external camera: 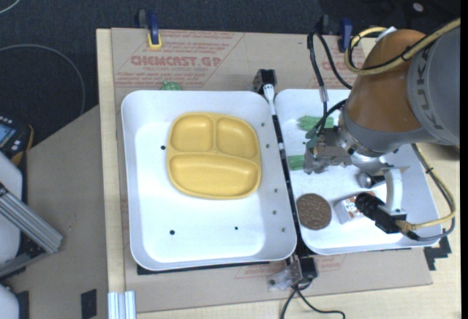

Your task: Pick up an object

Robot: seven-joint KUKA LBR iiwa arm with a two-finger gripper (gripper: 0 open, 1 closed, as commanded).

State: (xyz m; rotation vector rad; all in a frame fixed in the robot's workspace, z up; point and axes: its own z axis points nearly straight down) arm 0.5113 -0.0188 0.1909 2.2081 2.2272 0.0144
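Yellow tray [214, 155]: three-compartment plastic plate, lying flat in the left bin [146, 230], toward its rear half, well apart from the arm.
Left bin: white, shallow, a few small dark dots on its floor.
Right bin [344, 241]: white, touching the left bin along the shared rim.
Arm [391, 94]: grey body with orange band, reaching over the right bin and covering much of its rear and centre.
Gripper [316, 159]: low over the left part of the right bin, near the shared rim.
Jaws: cannot tell whether open or closed; nothing visibly between them.
Green object [307, 123]: partly hidden behind the gripper at the rear of the right bin; a second green bit [295, 161] lies just beside the gripper on its left.
Brown disc [314, 211]: round, flat, at the front left of the right bin, below the gripper and apart from it.
Small packet [346, 208]: white with orange-red marks, just right of the disc.
Bench board [183, 54]: brown, with red printed lettering, under both bins.
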